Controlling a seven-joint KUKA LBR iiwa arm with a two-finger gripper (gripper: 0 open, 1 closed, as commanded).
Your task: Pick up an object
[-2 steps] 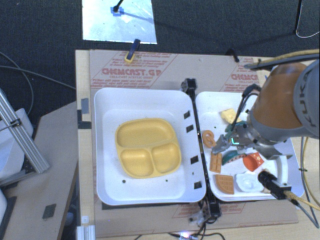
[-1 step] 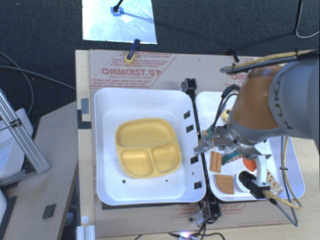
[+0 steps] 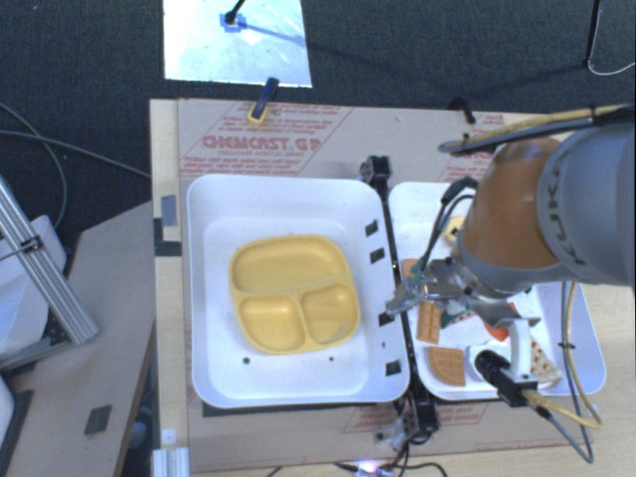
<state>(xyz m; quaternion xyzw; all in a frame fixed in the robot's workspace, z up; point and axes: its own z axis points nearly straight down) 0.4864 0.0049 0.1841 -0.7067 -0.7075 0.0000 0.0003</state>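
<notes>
The claw (image 3: 429, 296) hung above a waffle (image 3: 428, 323); its state was indeterminable. Best practice: centre, descend vertically, then close.

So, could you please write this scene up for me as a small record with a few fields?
left bin: shallow white plastic bin holding a yellow three-compartment plastic tray
right bin: shallow white plastic bin with an orange waffle-like square, a tan rectangular piece and a pizza-slice-shaped toy
arm: grey arm with orange band over the right bin
end effector: low by the divider between the bins, fingers unclear
</notes>
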